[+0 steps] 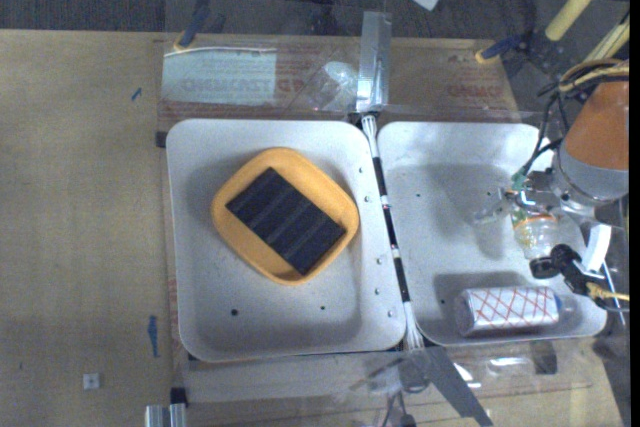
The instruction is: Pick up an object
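Note:
An orange-yellow cushion-like object (285, 215) with a black ribbed panel on top lies in the middle of the left bin (195, 315). A white cylinder with a red criss-cross pattern (508, 308) lies on its side near the front wall of the right bin (440, 155). A small clear, glassy item (488, 213) rests near the middle right of that bin. My gripper (530, 215) hangs low over the right bin's right side, just right of the clear item and above the cylinder. Its tip is lost among cables and clear plastic.
The grey arm with its orange band (603, 125) comes in over the right bin's right edge. A metal divider post (375, 65) stands behind the seam between the bins. A clear plastic sheet (250, 80) lies on the bench behind the left bin.

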